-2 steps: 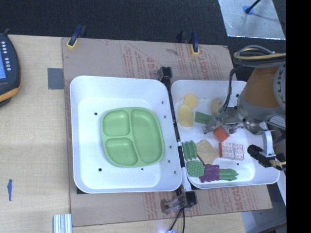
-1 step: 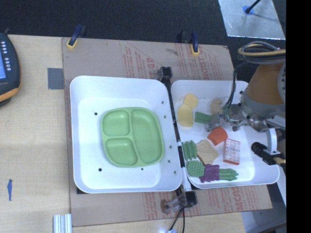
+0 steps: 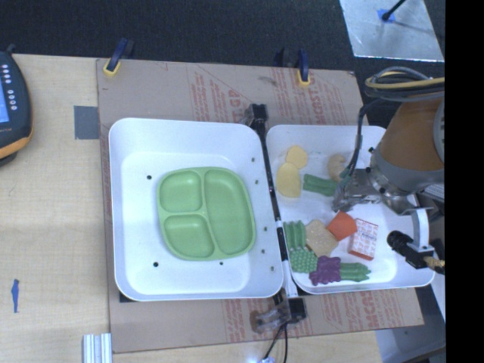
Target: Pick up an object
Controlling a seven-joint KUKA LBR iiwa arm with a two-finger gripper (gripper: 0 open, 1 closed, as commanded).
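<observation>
The right bin [image 3: 393,280] holds several toy foods. Two yellow pieces [image 3: 290,178] lie at its far left, and a long dark green piece [image 3: 319,184] lies next to them. An orange-red block [image 3: 342,225] sits in the middle with a red and white box [image 3: 365,239] to its right. A tan slice [image 3: 321,241], green pieces [image 3: 301,259] and purple grapes [image 3: 327,269] fill the near side. My gripper [image 3: 348,197] hangs low over the bin's middle, just above the orange-red block and right of the dark green piece. Nothing visibly sits in it.
The left bin [image 3: 128,203] holds a light green divided plate [image 3: 205,213]. A small tan piece [image 3: 336,163] lies at the far side of the right bin beside the arm. A handheld controller [image 3: 11,104] rests on the bench at far left.
</observation>
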